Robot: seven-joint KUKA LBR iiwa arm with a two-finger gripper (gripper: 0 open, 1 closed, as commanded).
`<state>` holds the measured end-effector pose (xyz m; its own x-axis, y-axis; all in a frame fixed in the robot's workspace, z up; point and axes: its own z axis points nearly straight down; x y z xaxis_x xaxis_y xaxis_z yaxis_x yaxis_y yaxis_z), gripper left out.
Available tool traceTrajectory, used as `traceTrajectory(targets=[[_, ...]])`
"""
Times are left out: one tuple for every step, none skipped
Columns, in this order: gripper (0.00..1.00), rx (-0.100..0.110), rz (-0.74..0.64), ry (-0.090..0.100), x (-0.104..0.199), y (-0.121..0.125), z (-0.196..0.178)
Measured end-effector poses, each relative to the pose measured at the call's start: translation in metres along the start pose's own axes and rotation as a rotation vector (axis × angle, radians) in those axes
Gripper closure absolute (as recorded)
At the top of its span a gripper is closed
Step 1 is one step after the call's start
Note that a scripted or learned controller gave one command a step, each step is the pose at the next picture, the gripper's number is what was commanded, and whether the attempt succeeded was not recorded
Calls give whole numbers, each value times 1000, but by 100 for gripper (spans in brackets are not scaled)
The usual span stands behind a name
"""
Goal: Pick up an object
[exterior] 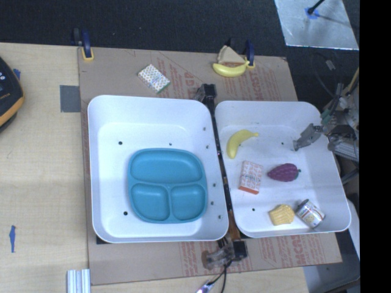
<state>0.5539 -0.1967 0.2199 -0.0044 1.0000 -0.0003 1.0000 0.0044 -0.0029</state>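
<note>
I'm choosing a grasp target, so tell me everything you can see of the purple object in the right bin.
The purple object is a small, rounded, bumpy lump, dark magenta, like a toy bunch of grapes or a berry, with a short point at its right end; its material looks like matte plastic. It lies on its side on the floor of the right bin, near the middle. Nothing touches it: the small printed box lies apart on its left, and the gripper is above and to its right, clear of it.

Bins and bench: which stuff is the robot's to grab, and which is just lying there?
For the job, in the right bin:
banana
small box
purple fruit
yellow piece
can
gripper

Just lying about:
blue divided tray in the left bin
second banana
patterned packet
</note>
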Motion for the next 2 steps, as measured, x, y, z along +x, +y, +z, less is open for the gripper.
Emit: traceTrajectory(targets=[[0, 2, -1, 0, 23, 32, 80], [0, 1, -1, 0, 20, -13, 128]])
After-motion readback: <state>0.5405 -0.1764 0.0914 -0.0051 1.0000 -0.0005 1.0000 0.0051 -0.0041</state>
